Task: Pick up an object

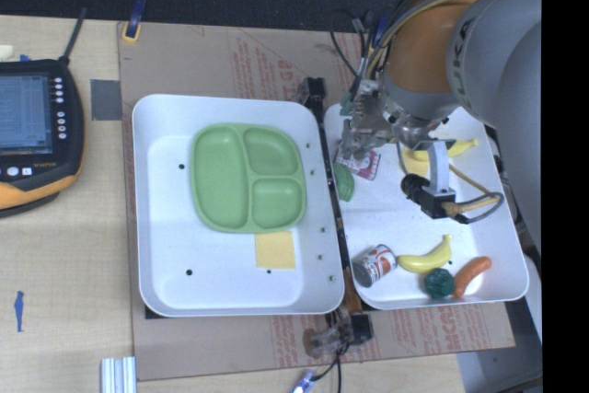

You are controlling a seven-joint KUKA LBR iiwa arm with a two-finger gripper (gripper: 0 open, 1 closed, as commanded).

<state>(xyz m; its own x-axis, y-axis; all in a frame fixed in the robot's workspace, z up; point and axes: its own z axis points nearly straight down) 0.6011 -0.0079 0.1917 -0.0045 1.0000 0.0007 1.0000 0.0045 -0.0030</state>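
From my console I see a bulky arm (502, 41) with a smooth grey rounded shell and a broad orange band (428, 37) above the wrist. A bundle of dark and yellow cables (377, 37) runs down its side to a metallic grey wrist block (373, 120). A small black fitting (428, 195) trails a thin looped cable.

Glossy white plastic bins (156, 198), matt green plastic plate (247, 177), brown cardboard underlay (258, 60)

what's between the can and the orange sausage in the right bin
In the camera view, a yellow banana and a dark green piece lie between the can and the orange sausage.
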